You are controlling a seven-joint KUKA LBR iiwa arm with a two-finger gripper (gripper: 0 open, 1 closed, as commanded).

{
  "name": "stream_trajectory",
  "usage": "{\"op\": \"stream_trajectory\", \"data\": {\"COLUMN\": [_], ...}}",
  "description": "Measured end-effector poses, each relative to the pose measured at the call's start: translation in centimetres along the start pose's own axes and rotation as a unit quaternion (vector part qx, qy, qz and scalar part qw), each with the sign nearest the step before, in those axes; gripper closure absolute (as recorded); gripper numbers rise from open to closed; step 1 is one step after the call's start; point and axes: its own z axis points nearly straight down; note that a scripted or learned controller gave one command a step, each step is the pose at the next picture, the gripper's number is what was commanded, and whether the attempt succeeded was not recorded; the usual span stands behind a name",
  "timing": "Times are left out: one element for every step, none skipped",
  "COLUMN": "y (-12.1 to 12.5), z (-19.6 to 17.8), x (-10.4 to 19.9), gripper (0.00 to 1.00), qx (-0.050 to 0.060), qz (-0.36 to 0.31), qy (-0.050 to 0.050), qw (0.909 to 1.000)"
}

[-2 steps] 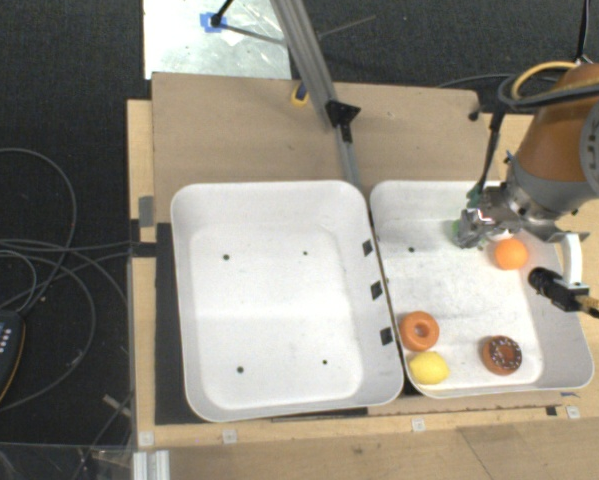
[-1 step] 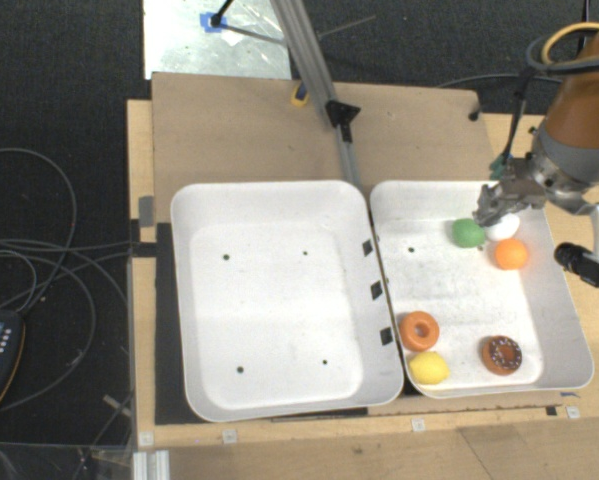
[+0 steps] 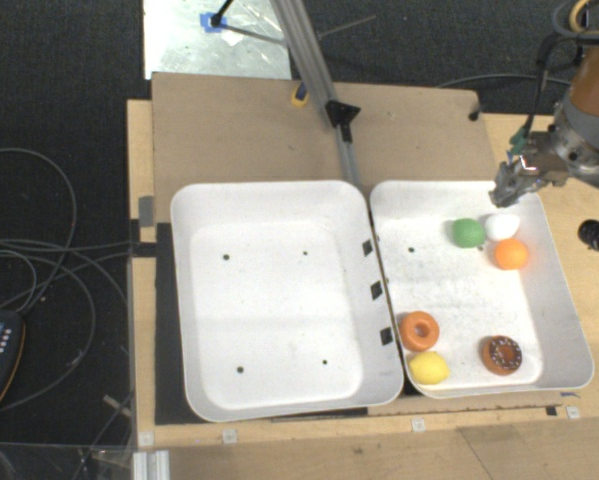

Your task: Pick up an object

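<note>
At two o'clock above the right bin point(image 3: 569, 348), my gripper point(image 3: 506, 194) hovers over the white ball point(image 3: 502, 226); its state I cannot tell. Next I must descend.

The right bin point(image 3: 559, 298) holds six small things. A green ball point(image 3: 468, 233), a white ball point(image 3: 502, 227) and an orange ball point(image 3: 511, 255) sit close together near its back right corner. An orange ring point(image 3: 419, 330) and a yellow lemon point(image 3: 430, 368) lie by its front left corner. A brown donut point(image 3: 501, 354) lies near the front edge.
</note>
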Motion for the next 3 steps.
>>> {"op": "stream_trajectory", "data": {"y": [-1.3, -2.1, -3.4], "z": [0.3, 1.4, 2.0], "x": [5.7, 11.9, 16.7], "gripper": [1.0, 1.0, 1.0], "qx": [0.004, 0.004, 0.005], "qz": [-0.002, -0.003, -0.002], "qy": [0.002, 0.002, 0.002], "qw": [1.0, 1.0, 1.0]}}
